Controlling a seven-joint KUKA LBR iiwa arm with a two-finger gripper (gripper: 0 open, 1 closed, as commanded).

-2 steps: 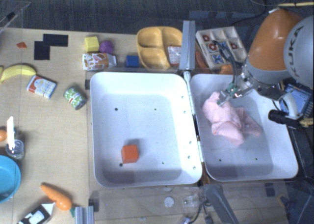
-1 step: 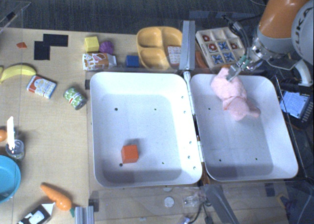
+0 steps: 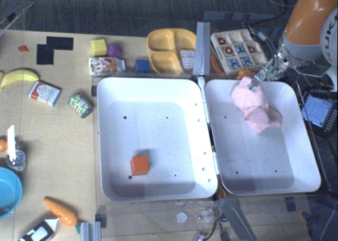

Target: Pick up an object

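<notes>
Right white bin: fingers pinching soft crumpled pink cloth; left bin: orange cube

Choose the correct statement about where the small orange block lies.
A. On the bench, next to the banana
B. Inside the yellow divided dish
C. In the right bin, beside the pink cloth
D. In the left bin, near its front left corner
D: the orange block sits in the left bin, toward its front left corner, while the pink cloth lies in the right bin.

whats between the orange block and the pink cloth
Mostly bare white bin floor, then the raised rims where the two bins meet. The orange block sits in the left bin, the pink cloth in the right, seen from above.
</notes>
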